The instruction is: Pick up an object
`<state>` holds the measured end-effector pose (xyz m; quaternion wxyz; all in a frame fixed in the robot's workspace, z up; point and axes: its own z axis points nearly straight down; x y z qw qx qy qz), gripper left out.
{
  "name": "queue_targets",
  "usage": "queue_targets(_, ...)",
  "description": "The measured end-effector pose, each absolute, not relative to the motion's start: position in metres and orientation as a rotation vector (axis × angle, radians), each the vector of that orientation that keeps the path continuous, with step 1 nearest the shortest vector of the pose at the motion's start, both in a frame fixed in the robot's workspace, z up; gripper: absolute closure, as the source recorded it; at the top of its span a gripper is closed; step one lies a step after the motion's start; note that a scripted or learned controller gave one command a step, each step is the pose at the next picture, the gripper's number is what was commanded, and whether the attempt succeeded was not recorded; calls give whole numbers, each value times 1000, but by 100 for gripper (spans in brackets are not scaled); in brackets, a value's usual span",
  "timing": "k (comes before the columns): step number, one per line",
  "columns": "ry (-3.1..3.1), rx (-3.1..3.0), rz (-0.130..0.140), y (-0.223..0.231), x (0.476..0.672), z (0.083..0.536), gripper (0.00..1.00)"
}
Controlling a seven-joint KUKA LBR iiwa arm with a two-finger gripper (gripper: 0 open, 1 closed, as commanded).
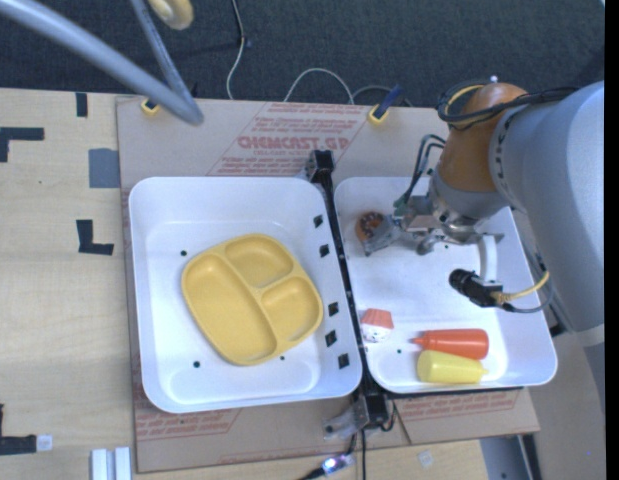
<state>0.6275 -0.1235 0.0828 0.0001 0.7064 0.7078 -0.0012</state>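
A: What does the overhead camera show in the left bin (154, 268)?

B: A yellow divided plate (251, 296) with three compartments lies flat near the middle of it, turned at a slant to the bin's walls. Nothing else rests on it.

A: And the right bin (524, 368)?

B: Along the near wall lie an orange bottle-shaped toy (452, 342) and, just in front of it and touching, a yellow one (450, 368). Both lie on their sides. A little to their left, near the divider, sits a small white and orange object (376, 325). At the far left part of that bin there is a small brown and orange object (369, 225), too small to name.

A: Where is the arm?

B: The grey arm (559, 188) comes in from the right, its orange band (476, 148) above the wrist, and the gripper (401, 230) hangs low over the far half of the right bin, just beside the small brown object.

A: Are the fingers shut on it?

B: I cannot tell. The metal parts blur together there, and whether the object sits between them or merely next to them is unclear.

A: Anything around the bins?

B: A cardboard sheet (279, 143) with red printing lies under both, on the wooden bench (49, 298).
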Motion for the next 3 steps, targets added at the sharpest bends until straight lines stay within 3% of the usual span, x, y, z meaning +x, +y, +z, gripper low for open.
queue_targets(1,2225,2218,-4,-123,628,95,100)
queue_targets(3,2220,2217,3,-128,634,218,100)
